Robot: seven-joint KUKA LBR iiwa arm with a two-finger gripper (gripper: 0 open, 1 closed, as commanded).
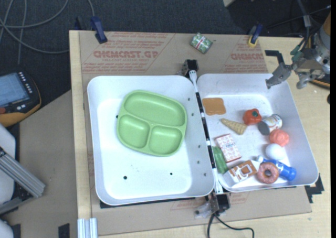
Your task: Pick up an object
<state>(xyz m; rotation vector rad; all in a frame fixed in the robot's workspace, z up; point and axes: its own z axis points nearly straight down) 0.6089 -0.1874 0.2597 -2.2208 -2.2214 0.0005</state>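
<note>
Plainly, no object is picked yet: the candidates all lie in the right bin (294, 100). We note a red tomato-like piece (252, 116) near the middle, an ice-cream cone (233, 126) just left of it, a flat brown slab like toast (214, 106) toward the upper left corner, and a small printed box (228, 148) below the cone. Along the right side sit a small jar or can (272, 122), an orange-red fruit (280, 137) and a white egg-shaped thing (274, 151). At the near edge, a donut (268, 172) touches a blue item (286, 171), with a patterned cracker-like piece (243, 171) just beside it.

The gripper (291, 72) hangs at the bin's upper right corner, over the rim, well apart from every toy. Two dark prongs seem spread with nothing between them, so we read it as open and empty, though the view is small.

Our judgement on doing the step well: choose a lone piece with free space either side. The tomato-like piece or the cone suits; the donut cluster is crowded and invites a glancing miss. Centre above the piece, come straight down, close only once the prongs straddle it.

Beyond: the left bin (102, 142) holds a green divided plate (152, 122). A small wrapped thing (201, 43) lies on the cardboard bench (147, 53) behind the bins.
</note>
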